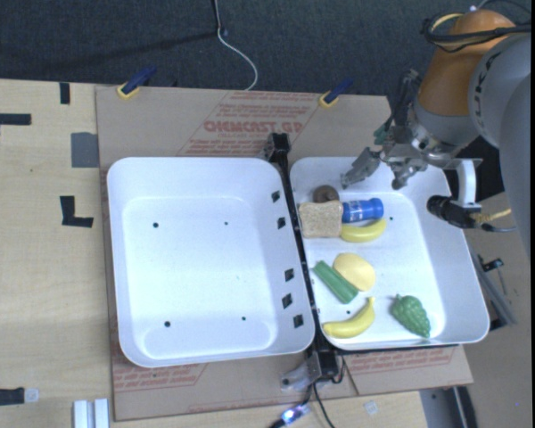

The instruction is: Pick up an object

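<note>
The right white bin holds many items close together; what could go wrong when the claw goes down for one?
1. The blue bottle, tan sponge block and upper yellow banana touch, so the open claw may catch two or push one aside.
2. The brown round object sits near the bin's dividing wall; a finger could strike it.

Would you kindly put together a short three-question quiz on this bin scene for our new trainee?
1. True or false: the gripper holds one of the bananas.
2. Which item lies nearest the right bin's front right corner?
A. the blue bottle
B. the green bumpy object
C. the tan block
3. Fill in: the number of bananas in the right bin is ____.

Key
1. False: the gripper hangs open over the bin's far end, nothing between its fingers.
2. B.
3. Two: the far banana beside the blue bottle and the near banana at the front.
</note>
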Robot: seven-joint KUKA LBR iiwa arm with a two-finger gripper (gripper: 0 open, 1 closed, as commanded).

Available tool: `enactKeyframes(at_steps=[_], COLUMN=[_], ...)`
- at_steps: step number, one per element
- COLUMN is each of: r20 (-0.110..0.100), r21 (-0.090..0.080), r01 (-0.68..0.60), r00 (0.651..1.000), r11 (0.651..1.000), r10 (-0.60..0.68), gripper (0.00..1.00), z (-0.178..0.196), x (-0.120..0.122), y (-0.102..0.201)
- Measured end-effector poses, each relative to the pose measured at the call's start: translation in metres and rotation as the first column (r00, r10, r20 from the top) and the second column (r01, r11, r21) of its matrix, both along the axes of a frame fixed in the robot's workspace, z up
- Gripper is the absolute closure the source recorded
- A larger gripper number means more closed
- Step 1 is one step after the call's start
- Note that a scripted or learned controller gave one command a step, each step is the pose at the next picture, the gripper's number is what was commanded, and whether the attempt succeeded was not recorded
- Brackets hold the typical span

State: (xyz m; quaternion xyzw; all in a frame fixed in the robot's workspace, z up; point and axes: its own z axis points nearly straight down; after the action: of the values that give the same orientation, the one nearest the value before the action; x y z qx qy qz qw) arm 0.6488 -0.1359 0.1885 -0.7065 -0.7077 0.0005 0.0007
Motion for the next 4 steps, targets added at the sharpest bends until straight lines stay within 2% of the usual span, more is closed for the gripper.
enactKeyframes(at_steps=[1, 2, 3, 4], r20=[0.001, 0.001, 0.002, 0.007], r21=[0.005, 0.001, -0.001, 0.003], r01=[0.005, -0.001, 0.000, -0.008], r00=[1.000, 1.000, 1.000, 1.000], r11=[1.000, 1.000, 1.000, 1.000], r10=[-0.005, 0.001, 0.000, 0.008], gripper=[0.00, 0.00, 1.00, 1.00], z=[-0.104, -0.103, -0.093, 0.001], x=[-0.025, -0.083, -0.081, -0.090], y=[-0.030, 0.024, 0.022, 0.111])
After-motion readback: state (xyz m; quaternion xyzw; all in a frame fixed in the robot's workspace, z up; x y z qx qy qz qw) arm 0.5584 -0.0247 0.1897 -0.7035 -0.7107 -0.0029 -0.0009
